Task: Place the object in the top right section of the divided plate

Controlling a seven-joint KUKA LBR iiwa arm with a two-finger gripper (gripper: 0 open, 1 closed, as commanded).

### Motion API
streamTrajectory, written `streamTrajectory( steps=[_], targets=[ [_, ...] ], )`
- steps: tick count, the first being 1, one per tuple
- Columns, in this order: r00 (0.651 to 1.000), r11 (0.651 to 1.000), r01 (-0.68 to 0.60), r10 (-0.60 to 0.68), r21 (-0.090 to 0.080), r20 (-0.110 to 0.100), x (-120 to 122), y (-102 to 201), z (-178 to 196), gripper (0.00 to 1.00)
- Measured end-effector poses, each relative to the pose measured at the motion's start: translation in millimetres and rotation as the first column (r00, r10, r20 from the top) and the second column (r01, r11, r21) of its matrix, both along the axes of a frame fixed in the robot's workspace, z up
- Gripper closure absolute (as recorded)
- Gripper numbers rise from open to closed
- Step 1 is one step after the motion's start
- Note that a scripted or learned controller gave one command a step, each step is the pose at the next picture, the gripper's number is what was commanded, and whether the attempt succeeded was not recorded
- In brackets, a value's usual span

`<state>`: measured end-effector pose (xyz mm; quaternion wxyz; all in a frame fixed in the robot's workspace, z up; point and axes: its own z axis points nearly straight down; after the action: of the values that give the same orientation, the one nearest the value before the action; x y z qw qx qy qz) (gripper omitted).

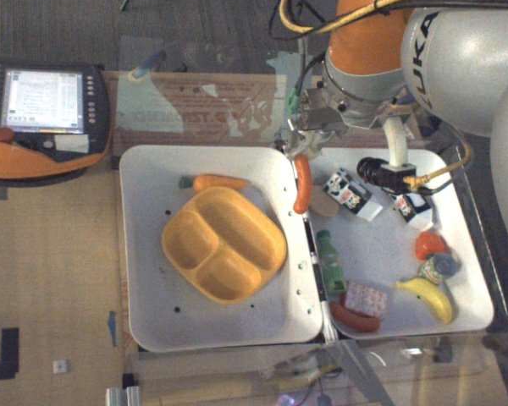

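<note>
Here, the gripper (301,152) hangs over the far end of the seam where the two bins meet; its fingers are drawn narrow on the upper end of an orange-red sausage (301,189), which dangles nearly upright from them, its lower end just over the left bin's right rim. The yellow divided plate (224,245) lies slantwise in the middle of the left bin (144,299), to the left of the orange-red sausage and apart from it; a carrot (218,182) lies along the plate's far edge, close against it, toward the bin's far rim.

In the right bin (467,227), a tan round piece (324,206) sits near the far left corner, just beside the hanging sausage's lower end; a black-and-white carton (349,193) lies tilted just right of it, and a second carton (411,206) lies further right along the far side. A green bottle (328,260) lies along the left rim; toward the near left corner a dark red sausage (354,316) lies slantwise, with a pink-and-white packet (367,297) touching it on its far side. A banana (428,299) rests near the near right corner; a greyish round thing (443,266) touches its far end, and a red fruit (429,244), of a kind too small to tell, sits just beyond that. On the bench, past the left bin's far left corner, a teach pendant (42,112) lies with its screen lit.
</note>
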<state>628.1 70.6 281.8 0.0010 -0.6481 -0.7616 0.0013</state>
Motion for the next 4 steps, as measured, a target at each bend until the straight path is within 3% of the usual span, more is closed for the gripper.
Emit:
streamTrajectory(
  steps=[1, 2, 3, 4],
  targets=[
    [0.999, 0.999, -0.039, 0.039, 0.001, 0.0, -53.8, 27.8, -29.2, 1.0],
    [0.969, 0.969, -0.246, 0.246, 0.002, -0.001, -83.5, 20.5, -91.2, 1.0],
    [0.987, 0.987, -0.16, 0.16, 0.001, 0.003, -38.6, 57.5, -54.3, 1.0],
    [0.999, 0.999, -0.05, 0.05, 0.0, 0.002, -46.1, -15.3, 67.9, 1.0]
  ],
)
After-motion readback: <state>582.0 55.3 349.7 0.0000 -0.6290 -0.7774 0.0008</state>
